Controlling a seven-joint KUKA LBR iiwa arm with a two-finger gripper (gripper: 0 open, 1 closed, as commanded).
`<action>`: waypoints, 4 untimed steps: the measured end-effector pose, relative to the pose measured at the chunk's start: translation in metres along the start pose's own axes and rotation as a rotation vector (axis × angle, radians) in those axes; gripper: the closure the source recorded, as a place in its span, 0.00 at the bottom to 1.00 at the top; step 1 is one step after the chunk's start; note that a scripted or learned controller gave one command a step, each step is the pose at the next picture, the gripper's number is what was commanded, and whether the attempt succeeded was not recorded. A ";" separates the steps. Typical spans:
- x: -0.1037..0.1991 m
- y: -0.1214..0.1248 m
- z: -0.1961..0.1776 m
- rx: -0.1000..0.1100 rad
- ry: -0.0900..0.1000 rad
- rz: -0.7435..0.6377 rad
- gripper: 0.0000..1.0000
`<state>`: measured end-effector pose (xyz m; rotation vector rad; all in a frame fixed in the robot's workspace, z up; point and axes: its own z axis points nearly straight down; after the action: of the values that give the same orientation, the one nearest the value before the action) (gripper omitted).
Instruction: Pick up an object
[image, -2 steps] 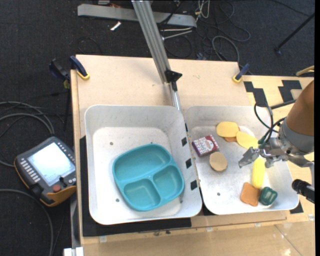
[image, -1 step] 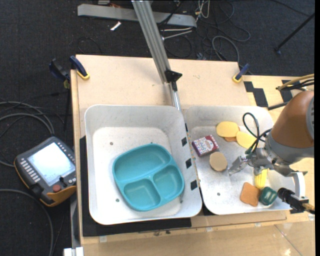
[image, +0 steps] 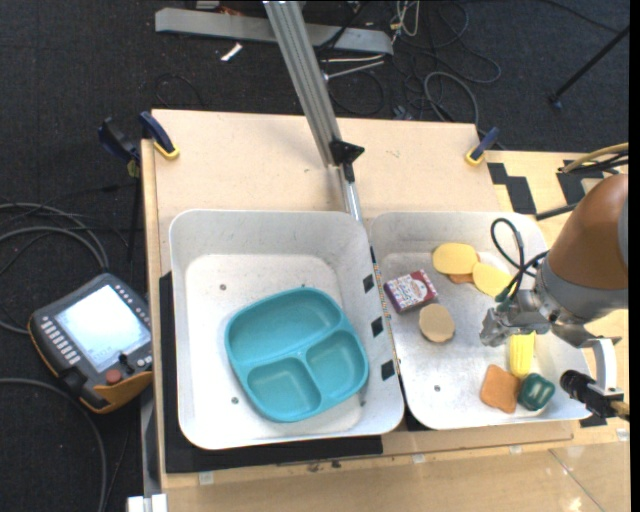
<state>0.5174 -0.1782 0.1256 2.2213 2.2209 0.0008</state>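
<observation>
The end effector (image: 508, 330) hovers over a yellow block (image: 520, 353) in the right bin (image: 420, 400).

- The pale wooden table (image: 250, 160) carries two shallow white bins side by side.
- Left bin (image: 200, 240); right bin (image: 420, 225).
- Yellow-and-blue clamps grip the far corners (image: 160, 140) (image: 482, 146).

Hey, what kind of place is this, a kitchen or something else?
Likely a robotics lab, not a kitchen: a teach pendant lies on dark carpet among loose cables, and a robot arm reaches over white bins.
</observation>
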 end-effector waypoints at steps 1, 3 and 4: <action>0.001 -0.005 -0.061 -0.005 -0.002 -0.002 1.00; 0.003 0.003 -0.166 -0.005 -0.003 -0.004 1.00; 0.061 0.006 -0.148 0.002 0.002 -0.009 1.00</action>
<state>0.5235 -0.1167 0.2734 2.2134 2.2320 0.0007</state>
